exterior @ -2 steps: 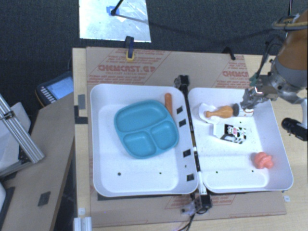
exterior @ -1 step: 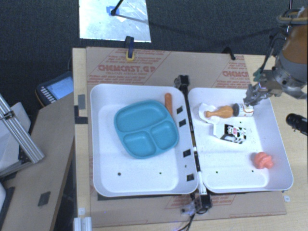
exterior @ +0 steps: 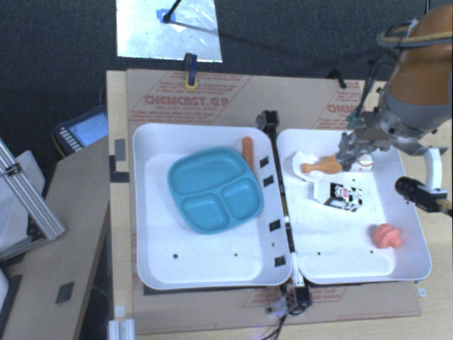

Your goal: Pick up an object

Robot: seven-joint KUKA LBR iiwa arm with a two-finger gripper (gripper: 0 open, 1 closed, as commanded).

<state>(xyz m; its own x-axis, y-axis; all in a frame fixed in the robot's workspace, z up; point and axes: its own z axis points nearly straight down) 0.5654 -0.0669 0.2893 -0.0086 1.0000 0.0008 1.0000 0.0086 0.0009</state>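
Observation:
In the right bin (exterior: 407, 261), a tan drumstick-shaped toy (exterior: 320, 166) lies at the upper left on a white scrap. My gripper (exterior: 348, 156) hangs right over the toy's right end. Below it lies a black-and-white patterned piece (exterior: 342, 195). A pink lump (exterior: 386, 236) rests near the bin's lower right. A small white object with a red spot (exterior: 364, 163) sits just right of the gripper.
The left bin (exterior: 152, 261) holds a blue divided plate (exterior: 214, 188) and an orange stick (exterior: 248, 152) at its upper right edge. A black divider with clips (exterior: 277, 197) runs between the bins. The arm (exterior: 417, 83) leans in from the upper right.

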